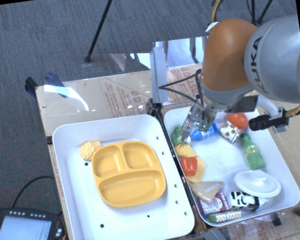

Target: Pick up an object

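Your likely target, the blue bottle [205, 133], lies at the top left of the right bin [286, 177], jammed among a green piece [177, 135], a red ball [238, 120] and a spotted carton [229, 132]. Your gripper [196, 120] sits low right over it, touching or nearly so. Whether it's spread or pinching, I can't tell. You look to be at the grasp step; next you need a firm close, then a straight lift clear of the clutter. The left bin [80, 211] holds the yellow tray [128, 173].
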Action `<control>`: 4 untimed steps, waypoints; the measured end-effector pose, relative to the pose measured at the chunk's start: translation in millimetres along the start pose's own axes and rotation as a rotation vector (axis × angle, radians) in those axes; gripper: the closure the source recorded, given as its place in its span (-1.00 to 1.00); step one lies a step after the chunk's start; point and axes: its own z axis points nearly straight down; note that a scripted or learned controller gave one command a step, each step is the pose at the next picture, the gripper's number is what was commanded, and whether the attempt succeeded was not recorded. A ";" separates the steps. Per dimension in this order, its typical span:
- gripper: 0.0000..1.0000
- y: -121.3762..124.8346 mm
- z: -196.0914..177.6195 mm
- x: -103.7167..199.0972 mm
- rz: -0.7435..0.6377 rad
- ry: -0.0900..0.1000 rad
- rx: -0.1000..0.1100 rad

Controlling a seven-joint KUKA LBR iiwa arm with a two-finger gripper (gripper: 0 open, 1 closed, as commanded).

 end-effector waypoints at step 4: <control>1.00 -154.9 -109.6 -63.4 0.036 -0.006 0.004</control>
